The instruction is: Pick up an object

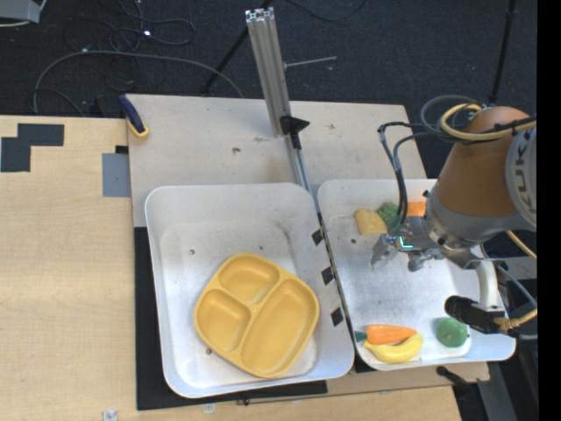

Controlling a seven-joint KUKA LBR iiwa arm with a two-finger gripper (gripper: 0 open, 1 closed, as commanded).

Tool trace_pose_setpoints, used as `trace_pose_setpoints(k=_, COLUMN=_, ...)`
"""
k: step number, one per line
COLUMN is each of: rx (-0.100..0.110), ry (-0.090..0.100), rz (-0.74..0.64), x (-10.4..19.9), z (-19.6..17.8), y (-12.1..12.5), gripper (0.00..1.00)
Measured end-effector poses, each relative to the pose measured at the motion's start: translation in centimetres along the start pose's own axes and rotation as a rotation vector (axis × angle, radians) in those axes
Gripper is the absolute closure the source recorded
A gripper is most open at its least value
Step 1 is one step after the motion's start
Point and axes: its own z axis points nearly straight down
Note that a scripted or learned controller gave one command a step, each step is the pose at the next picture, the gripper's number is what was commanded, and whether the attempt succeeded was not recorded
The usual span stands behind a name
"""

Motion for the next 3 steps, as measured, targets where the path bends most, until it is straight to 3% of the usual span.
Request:
trace_pose_setpoints(k=1, rx=-0.002, ry=0.000, rz=0.000, x=0.0, z=-0.1, y=0.0, gripper=0.00)
trace_pose_setpoints(k=3, rx=-0.005, ry=0.002, rz=0.000, x=0.8, z=9.4, y=0.5, gripper=0.00)
